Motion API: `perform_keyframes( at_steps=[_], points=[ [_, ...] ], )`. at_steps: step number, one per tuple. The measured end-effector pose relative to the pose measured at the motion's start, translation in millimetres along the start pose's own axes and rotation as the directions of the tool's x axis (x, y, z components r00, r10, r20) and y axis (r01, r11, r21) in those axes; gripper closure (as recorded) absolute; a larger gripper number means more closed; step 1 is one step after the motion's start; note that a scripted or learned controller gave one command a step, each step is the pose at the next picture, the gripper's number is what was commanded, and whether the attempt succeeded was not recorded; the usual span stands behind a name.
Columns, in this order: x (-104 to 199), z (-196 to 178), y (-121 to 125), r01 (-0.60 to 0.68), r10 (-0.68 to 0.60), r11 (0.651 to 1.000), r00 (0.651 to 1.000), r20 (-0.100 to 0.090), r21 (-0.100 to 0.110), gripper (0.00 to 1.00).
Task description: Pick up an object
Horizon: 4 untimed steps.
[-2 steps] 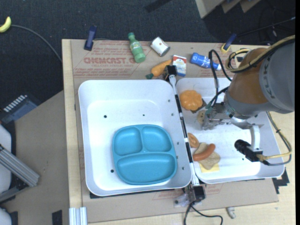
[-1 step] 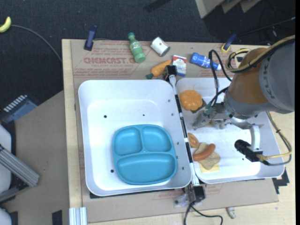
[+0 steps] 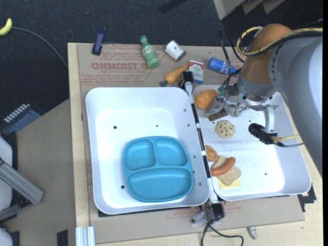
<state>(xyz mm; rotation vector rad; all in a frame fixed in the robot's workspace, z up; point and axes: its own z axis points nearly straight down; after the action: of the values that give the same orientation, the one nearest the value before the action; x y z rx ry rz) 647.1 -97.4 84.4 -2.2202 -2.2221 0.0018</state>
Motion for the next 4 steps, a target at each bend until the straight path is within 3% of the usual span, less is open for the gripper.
perform_keyframes(
  at_steps=[1, 2, 3, 4],
  points=[
    [3.2, -18.3, -43.0, -0.002, 0.002, 1.0, 1.0, -0.001, 0.0, 0.0],
    [5.2, 0.3, -57.7, -0.001, 0.001, 1.0, 1.0, -0.001, 0.001, 0.0],
    [-1.2, -0.1, -31.0, 0.0, 0.0, 1.0, 1.0, 0.0, 0.0, 0.0],
    [-10.6, 0.5, -121.0, -0.002, 0.002, 1.0, 1.0, -0.001, 0.001, 0.0]
  ],
)
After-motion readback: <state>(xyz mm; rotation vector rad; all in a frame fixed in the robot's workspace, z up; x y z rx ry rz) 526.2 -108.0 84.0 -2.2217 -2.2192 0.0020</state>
